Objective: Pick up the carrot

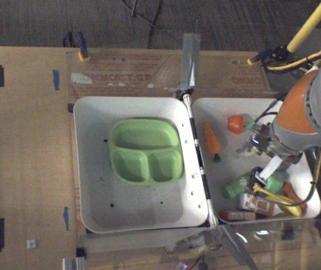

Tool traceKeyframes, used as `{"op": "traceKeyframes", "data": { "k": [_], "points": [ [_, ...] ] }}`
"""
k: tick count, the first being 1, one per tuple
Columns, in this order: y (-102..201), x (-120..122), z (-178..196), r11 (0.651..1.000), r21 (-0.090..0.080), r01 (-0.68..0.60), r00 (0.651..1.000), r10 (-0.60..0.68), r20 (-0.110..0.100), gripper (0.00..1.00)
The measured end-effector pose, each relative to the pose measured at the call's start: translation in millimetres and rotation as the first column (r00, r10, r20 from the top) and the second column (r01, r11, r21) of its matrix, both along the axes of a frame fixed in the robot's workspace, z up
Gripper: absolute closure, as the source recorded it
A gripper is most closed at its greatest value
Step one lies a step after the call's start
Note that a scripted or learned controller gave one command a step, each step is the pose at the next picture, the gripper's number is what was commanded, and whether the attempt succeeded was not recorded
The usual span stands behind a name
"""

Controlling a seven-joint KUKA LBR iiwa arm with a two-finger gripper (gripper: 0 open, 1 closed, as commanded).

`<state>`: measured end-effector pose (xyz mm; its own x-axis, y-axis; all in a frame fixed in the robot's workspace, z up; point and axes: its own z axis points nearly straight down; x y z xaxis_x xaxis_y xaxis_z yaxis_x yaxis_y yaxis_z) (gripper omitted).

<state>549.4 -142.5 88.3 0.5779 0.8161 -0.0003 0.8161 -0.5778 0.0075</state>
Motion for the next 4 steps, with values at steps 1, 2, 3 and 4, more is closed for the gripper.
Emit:
{"op": "traceKeyframes", "data": {
  "k": [1, 2, 3, 4],
  "points": [
    [12.2, -62.3, 0.6, 0.896, 0.006, 0.444, 0.896, -0.445, 0.003, 0.0],
    [4.1, -70.8, 41.1, 0.928, 0.004, 0.373, 0.928, -0.373, -0.009, 0.0],
    [31.4, -38.6, -0.7, 0.828, 0.002, 0.56, 0.828, -0.56, -0.002, 0.0],
    [31.9, -38.9, 9.1, 0.83, 0.001, 0.558, 0.83, -0.558, -0.004, 1.0]
  ]
}}
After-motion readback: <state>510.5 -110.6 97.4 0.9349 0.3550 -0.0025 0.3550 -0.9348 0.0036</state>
